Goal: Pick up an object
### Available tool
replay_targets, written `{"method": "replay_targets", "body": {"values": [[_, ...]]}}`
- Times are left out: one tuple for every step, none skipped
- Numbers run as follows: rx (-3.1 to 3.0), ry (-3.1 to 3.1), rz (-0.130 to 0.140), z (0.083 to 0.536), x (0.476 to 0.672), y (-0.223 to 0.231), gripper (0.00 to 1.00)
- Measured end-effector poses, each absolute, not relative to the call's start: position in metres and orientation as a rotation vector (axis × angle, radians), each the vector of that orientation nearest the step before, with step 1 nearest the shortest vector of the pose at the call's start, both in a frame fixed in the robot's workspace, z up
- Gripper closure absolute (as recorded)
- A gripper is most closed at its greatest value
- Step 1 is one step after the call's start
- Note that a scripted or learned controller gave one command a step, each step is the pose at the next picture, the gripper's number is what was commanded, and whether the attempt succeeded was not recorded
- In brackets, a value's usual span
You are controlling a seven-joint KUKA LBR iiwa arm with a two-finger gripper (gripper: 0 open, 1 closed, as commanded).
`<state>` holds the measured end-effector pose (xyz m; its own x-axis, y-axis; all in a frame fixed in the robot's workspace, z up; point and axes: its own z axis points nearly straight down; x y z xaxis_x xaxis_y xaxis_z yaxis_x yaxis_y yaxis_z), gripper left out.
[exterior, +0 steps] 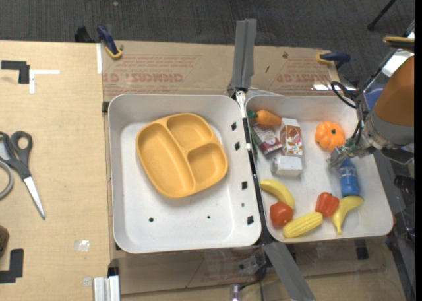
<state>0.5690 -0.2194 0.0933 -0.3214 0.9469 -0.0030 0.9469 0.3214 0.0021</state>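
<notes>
Two white bins sit side by side on the bench. The left bin (125, 227) holds a yellow divided plate (182, 154), lying flat toward its upper half.

The right bin (382, 227) is crowded with toy food. Near the top left corner lies a small carrot (268, 118), with a dark red packet (265, 140) and a white box (290, 148) just below it, the two touching. An orange pumpkin (329, 134) sits toward the upper right. Along the lower edge — a banana (278, 192), a red tomato (280, 214), a corn cob (302, 224), a red pepper (326, 203) and a second banana (346, 210) lie close together.

The arm (395, 105) reaches in from the right, its orange band over the bin's right rim. The gripper (344, 156) is low in the bin, just right of the pumpkin, right at the upper end of a blue bottle (347, 178) lying on the floor. How far the claw is spread — I cannot tell, nor whether it grips the bottle.

Scissors (25, 171) rest on the wooden tabletop far left.
</notes>
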Motion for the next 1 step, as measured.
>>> {"method": "replay_targets", "body": {"values": [[1.938, 2.472, -0.002, 0.1784, 0.5387, -0.1684, 1.00]]}}
